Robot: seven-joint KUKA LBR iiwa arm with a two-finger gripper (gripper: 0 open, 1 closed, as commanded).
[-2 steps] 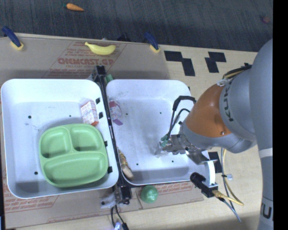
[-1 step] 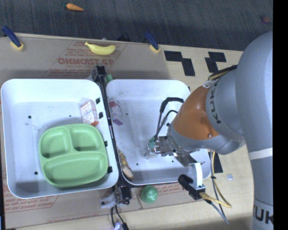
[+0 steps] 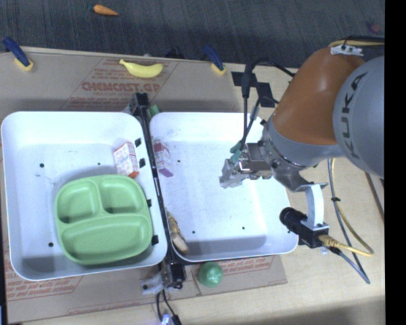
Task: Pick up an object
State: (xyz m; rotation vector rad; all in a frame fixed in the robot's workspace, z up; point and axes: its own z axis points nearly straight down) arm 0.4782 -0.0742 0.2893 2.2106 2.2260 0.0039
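My gripper hangs over the right bin, right of its middle, on the grey arm with the orange band. A small red and white packet lies by the right bin's left wall, well left of the gripper. A tan object lies in that bin's front left corner. In the left bin sit a green divided tray and a small red and white carton just behind it. I see nothing held at the gripper.
A yellow banana lies on the cardboard behind the bins. A green ball rests in front of the right bin. An orange carrot lies on the floor. Blue clamps grip the cardboard's back edge.
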